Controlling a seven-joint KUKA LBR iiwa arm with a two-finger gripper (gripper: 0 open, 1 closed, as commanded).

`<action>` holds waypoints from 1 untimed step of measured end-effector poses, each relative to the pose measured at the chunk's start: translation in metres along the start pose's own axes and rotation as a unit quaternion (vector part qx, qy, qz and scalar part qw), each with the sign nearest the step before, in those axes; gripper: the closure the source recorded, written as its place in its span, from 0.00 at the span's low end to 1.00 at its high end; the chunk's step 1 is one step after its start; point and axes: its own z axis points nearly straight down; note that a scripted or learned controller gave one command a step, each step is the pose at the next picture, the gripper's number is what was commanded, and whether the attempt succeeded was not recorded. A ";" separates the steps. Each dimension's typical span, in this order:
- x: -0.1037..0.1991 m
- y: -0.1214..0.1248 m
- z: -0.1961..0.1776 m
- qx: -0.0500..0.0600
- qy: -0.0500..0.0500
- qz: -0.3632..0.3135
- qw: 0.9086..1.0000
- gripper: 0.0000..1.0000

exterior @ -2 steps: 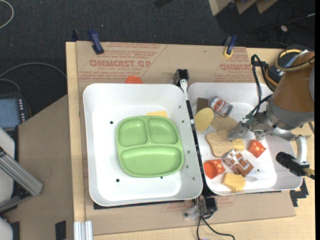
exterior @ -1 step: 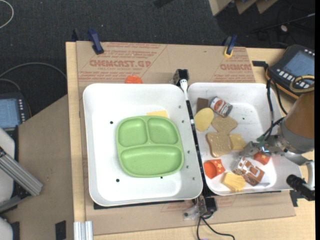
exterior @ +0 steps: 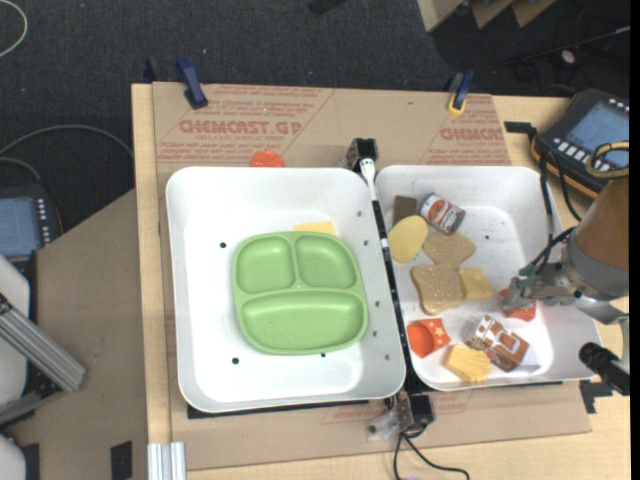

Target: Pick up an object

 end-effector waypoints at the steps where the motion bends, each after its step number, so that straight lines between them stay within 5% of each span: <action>1: -0.003 0.070 -0.080 0.007 0.005 -0.003 1.000 1.00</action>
